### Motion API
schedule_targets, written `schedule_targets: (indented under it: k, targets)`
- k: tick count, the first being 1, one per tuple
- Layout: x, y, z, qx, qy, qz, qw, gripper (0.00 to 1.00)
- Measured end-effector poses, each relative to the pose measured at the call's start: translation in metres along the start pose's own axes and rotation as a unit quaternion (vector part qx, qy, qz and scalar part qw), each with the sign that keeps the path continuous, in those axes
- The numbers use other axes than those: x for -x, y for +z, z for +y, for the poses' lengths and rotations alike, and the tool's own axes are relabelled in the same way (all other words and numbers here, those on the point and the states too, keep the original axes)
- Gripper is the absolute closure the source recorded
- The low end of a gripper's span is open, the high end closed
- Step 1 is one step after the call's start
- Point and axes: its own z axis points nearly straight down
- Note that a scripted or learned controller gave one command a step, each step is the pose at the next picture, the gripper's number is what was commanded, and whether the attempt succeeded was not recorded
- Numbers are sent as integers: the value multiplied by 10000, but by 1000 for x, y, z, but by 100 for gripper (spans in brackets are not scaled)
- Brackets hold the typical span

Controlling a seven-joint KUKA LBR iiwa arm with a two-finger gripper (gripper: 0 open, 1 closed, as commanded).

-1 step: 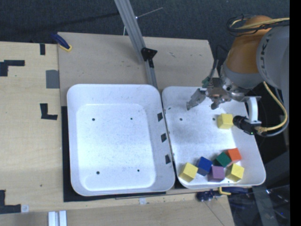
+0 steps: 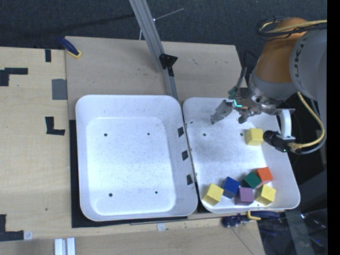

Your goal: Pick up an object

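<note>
My gripper (image 2: 230, 116) hangs over the far part of the right bin (image 2: 212, 147), its two grey fingers spread apart with nothing between them. A yellow cube (image 2: 254, 136) lies just right of and below the fingers, apart from them. Along the bin's near edge sits a cluster of cubes: yellow (image 2: 213, 193), blue (image 2: 231, 186), purple (image 2: 245, 195), green (image 2: 251, 180), orange (image 2: 264, 174) and another yellow (image 2: 268, 194).
The left bin (image 2: 130, 158) sits beside the right one, their rims touching. A slanted metal pole (image 2: 151, 31) crosses the bench behind the bins. The arm's grey body and orange band (image 2: 281, 47) fill the upper right. A yellow cable (image 2: 311, 137) loops beside the right bin.
</note>
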Motion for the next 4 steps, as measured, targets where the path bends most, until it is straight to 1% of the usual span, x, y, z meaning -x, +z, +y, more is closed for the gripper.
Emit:
schedule_targets:
  k: [1, 2, 3, 4]
  targets:
    - [1, 44, 2, -20, 4, -7, 10000, 0]
    - [-1, 109, 4, -26, 2, -5, 10000, 0]
    - [-2, 107, 3, -5, 2, -2, 10000, 0]
    - [-3, 97, 3, -6, -2, 6, 10000, 100]
